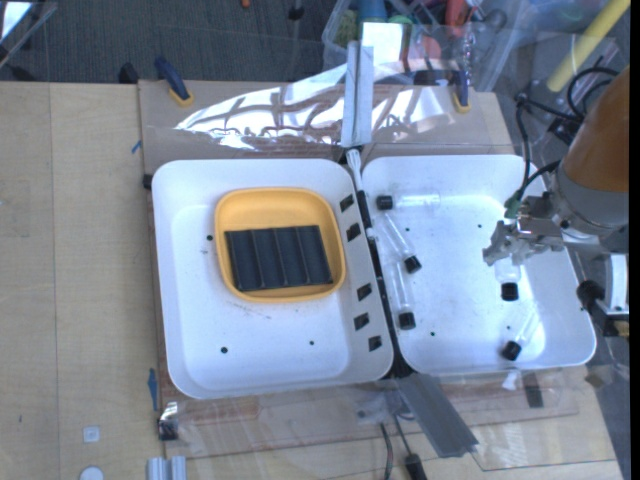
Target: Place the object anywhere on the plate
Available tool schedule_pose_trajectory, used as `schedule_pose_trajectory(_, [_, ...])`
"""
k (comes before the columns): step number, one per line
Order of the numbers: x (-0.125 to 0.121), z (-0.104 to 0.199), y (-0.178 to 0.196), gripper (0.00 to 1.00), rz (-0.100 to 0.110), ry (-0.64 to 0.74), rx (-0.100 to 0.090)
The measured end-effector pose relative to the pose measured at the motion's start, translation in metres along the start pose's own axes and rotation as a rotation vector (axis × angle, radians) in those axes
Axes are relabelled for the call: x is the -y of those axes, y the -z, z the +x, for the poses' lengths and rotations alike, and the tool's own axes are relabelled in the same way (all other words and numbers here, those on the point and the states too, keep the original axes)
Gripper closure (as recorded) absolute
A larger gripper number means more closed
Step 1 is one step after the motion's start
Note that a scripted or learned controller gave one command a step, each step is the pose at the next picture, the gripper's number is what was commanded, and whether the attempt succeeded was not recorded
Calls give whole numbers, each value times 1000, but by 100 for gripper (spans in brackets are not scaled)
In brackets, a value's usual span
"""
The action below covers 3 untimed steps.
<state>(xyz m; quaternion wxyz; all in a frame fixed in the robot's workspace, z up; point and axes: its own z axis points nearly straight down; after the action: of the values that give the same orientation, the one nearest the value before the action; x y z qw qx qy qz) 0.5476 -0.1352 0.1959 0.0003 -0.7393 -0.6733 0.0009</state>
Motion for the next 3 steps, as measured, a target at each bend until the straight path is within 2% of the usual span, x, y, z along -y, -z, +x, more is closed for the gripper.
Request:
schedule_pose_trajectory(1, [45,-2,-40,100,2,169,-3])
schedule_pose_trajectory(2, [71,33,2,100,0,222,-1])
schedule_pose_trajectory(3, [71,33,2,0,-1,221,-1])
